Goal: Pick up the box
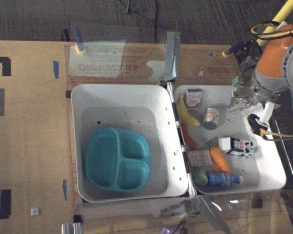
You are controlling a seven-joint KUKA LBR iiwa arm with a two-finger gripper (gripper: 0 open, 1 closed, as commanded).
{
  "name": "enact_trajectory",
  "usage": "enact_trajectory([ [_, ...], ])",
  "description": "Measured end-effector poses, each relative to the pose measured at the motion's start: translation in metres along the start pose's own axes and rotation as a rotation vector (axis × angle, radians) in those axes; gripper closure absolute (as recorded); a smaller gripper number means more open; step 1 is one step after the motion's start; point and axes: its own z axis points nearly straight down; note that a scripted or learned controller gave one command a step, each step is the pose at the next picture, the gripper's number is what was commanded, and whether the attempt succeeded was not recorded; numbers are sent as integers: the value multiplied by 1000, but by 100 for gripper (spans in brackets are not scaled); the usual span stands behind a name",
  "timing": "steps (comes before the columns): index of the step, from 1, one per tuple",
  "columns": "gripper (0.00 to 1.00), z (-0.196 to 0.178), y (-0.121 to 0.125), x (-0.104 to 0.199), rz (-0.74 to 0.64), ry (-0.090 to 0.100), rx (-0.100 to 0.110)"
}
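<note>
The right bin [271, 167] holds three box-like items. A small purple and white carton [193, 98] stands at its far left corner. A white box with black patches [238, 147] lies near the middle. A flat brownish packet [199, 157] lies by the left wall. My gripper [242, 101] hangs over the bin's far right part, under the orange-banded wrist [275, 62]. It is well to the right of the purple carton and above the patched box, with nothing seen in it.
Also in the right bin: a banana [185, 114], a small can [210, 117], a carrot [219, 159], a green lime [200, 177], a blue bottle [223, 180]. The left bin [83, 106] holds a teal divided plate [117, 158]. Cables [261, 126] hang by the right rim.
</note>
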Motion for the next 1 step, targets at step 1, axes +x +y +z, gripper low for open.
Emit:
enact_trajectory([
  [1, 0, 0, 0, 1, -1, 0, 0],
])
